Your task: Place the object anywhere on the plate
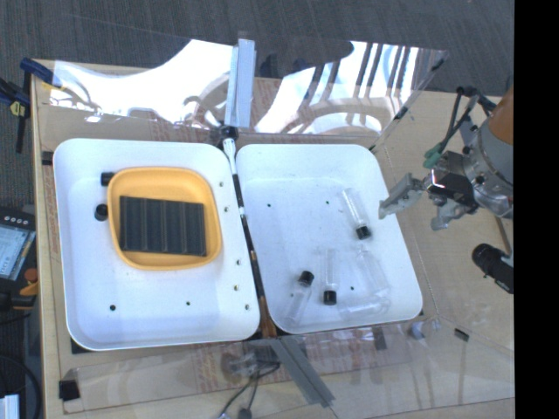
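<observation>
Two white bins are set side by side on the bench. The left bin (79,312) bears the yellow plate (131,186), on which a dark ribbed block (163,226) lies, so that bare yellow is left mainly along the plate's upper and left rim. The right bin (288,177) holds the objects to be picked: several clear vials with black caps. One vial (354,209) lies near the right wall, its cap toward the front. A second vial (298,296) lies near the front wall, just beside a third vial (329,273) that points the same way, and a further clear vial (371,273) is faintly seen to their right; its outline is hard to make out.

The gripper (419,201) is held over the right bin's right rim, apart from every vial, with its fingers spread and nothing between them. The pick is therefore judged not yet begun.

For the step to be done well, the vial near the right wall is probably best chosen, being nearest and clear of the others. The fingers should be turned across its length, lowered to either side of the glass body and closed gently, since a round, smooth tube is likely to roll or slip. The close pair near the front wall is better avoided.
</observation>
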You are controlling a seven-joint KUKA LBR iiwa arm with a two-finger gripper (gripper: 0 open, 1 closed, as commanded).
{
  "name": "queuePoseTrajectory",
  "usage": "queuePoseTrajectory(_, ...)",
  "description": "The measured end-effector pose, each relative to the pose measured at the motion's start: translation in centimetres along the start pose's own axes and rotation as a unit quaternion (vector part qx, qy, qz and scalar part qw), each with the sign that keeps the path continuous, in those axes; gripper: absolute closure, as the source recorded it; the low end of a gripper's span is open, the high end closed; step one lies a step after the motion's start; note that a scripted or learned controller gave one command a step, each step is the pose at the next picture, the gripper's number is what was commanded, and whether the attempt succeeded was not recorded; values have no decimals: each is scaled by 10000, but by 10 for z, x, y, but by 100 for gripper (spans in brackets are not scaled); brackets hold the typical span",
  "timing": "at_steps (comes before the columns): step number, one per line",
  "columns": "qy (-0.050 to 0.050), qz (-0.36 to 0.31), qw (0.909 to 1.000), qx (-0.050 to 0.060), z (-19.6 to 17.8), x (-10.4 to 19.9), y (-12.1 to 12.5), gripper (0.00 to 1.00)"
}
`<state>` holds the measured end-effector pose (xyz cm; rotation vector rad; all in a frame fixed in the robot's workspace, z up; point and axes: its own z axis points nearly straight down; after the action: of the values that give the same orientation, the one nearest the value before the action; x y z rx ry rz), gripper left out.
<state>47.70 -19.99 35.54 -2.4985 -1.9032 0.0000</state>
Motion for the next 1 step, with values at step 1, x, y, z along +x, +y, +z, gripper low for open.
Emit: queuePoseTrajectory(1, 2, 135, 9999, 5, -37, -2, 0, 0)
